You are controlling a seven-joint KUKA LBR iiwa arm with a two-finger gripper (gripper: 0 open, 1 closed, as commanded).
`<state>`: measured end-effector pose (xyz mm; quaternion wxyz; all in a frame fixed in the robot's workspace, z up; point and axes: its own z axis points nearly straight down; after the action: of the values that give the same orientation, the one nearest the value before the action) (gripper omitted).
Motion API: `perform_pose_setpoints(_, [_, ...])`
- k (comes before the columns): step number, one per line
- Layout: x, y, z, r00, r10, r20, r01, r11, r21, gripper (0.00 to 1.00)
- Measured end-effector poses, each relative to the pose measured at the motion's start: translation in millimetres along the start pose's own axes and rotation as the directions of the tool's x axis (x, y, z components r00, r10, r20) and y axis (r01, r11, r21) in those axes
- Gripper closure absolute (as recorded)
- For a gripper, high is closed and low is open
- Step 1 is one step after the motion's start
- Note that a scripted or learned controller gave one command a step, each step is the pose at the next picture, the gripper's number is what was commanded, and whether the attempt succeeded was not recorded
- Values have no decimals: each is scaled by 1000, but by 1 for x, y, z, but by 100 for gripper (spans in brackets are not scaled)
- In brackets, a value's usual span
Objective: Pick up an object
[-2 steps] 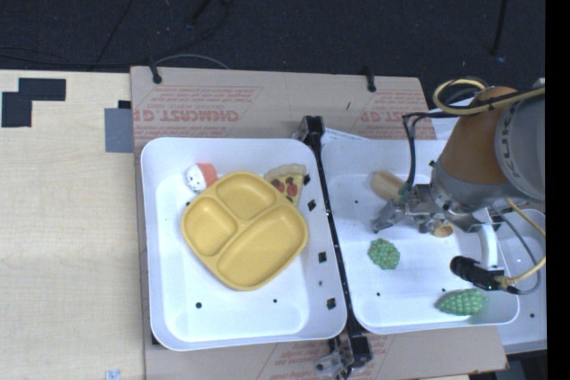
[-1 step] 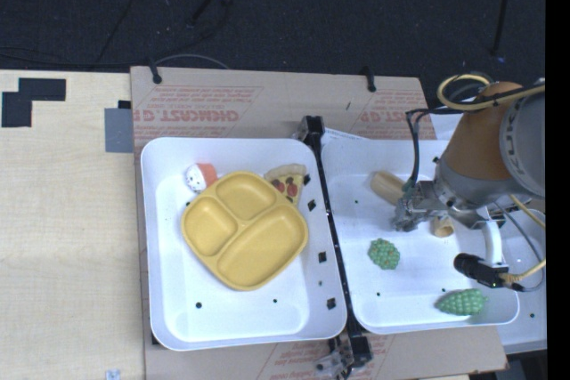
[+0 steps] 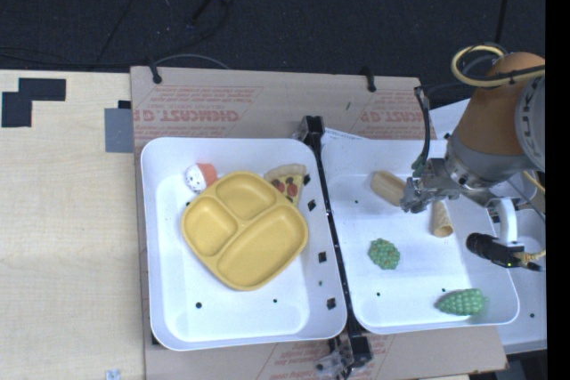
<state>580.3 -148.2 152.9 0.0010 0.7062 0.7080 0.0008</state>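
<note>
My gripper (image 3: pixel 415 202) hangs low over the right bin (image 3: pixel 419 316), near its upper middle. A tan cylinder (image 3: pixel 387 187) lies just left of the gripper, close to touching it. A tan cone-like piece (image 3: pixel 441 218) lies just right of it. A small green bumpy ball (image 3: pixel 384 254) sits below the gripper in the bin's middle. A larger green bumpy piece (image 3: pixel 461 303) rests at the bin's lower right. Nothing shows between the fingers.
The left bin (image 3: pixel 169 298) holds a yellow divided plate (image 3: pixel 245 230), a pizza slice toy (image 3: pixel 287 181) at the plate's upper right, and a small white and orange toy (image 3: pixel 199 176) at its upper left. A black divider (image 3: pixel 325 218) separates the bins.
</note>
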Motion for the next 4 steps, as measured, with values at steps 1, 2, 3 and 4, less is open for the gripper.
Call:
perform_pose_setpoints(1, [-9, 0, -60, 1000, 0, 1, 0, 1000, -1, 100])
perform_pose_setpoints(2, [-9, 1, -113, 1000, 0, 1, 0, 1000, -1, 100])
perform_pose_setpoints(3, [47, 16, -103, 1000, -3, -2, 3, 1000, 5, 100])
perform_pose_setpoints(4, [102, 18, -106, 1000, -3, -2, 3, 1000, 6, 100])
